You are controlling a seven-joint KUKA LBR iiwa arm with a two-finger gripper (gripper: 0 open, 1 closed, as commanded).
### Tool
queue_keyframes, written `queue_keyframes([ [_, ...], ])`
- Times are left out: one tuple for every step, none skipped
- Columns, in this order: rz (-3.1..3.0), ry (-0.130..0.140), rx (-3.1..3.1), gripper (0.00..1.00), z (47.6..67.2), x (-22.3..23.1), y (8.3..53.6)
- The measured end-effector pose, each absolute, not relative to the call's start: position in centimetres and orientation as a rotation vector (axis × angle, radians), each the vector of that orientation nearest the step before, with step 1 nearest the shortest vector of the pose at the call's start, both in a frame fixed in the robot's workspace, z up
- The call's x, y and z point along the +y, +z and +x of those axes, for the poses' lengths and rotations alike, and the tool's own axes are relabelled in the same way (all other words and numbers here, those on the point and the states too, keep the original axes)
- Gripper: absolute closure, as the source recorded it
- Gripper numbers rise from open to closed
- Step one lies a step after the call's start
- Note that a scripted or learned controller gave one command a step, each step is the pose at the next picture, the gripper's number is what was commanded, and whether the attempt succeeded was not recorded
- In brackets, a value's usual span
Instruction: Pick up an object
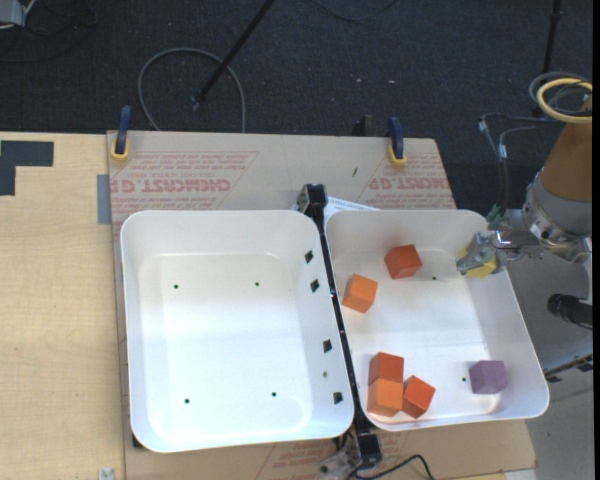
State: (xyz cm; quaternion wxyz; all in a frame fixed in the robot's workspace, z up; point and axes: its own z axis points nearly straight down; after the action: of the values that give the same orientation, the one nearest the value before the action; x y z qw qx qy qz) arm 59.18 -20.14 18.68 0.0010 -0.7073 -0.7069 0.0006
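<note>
Holding five blocks, right bin [515, 313], one purple block [488, 376], tool [477, 258] at its rim, grip unclear

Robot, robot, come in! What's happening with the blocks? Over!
Gripper over right bin's right rim, nothing seen held. Orange blocks and purple block lying in bin. Nothing blocking.

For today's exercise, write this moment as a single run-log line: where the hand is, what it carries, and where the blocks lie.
hand: over right bin's right rim | carrying: nothing seen | orange blocks, purple block: in right bin | pick: not yet done
</note>
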Motion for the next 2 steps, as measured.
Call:
queue_keyframes([
  [-2.221,0.001,-2.221,1.0,59.6,-20.6,24.4],
  [-2.213,0.004,-2.222,1.0,58.8,-14.9,24.6],
])
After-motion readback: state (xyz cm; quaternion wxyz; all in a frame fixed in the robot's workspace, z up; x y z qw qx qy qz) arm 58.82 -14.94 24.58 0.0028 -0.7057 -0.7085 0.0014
